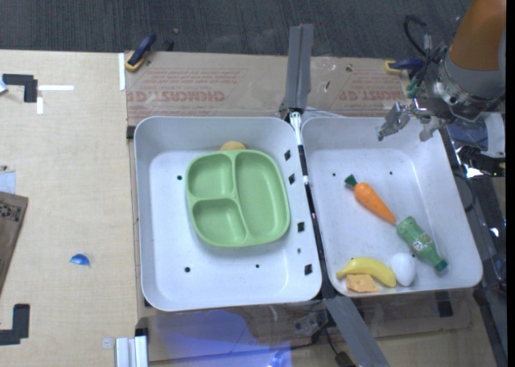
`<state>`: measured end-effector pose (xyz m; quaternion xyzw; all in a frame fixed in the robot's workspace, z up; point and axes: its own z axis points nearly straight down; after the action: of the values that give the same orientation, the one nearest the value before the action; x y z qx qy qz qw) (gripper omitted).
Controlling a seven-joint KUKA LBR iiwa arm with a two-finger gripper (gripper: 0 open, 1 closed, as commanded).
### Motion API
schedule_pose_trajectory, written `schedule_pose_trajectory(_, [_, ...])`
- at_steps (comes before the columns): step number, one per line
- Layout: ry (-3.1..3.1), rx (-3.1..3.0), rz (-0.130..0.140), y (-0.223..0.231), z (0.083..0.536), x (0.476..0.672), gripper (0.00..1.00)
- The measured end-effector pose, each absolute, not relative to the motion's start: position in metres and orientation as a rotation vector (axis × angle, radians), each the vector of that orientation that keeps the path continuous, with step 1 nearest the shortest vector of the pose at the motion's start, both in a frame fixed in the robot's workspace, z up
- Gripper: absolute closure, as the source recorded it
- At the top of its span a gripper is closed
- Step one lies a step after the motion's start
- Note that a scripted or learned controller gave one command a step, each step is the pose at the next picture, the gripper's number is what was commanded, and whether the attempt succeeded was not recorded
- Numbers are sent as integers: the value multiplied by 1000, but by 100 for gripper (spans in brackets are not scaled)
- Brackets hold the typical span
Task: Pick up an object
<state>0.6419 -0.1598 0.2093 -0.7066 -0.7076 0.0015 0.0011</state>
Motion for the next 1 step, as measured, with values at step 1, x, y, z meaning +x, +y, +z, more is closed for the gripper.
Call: schedule_pose_trajectory(1, [-2241, -2201, 4, -104, 272, 659, 0])
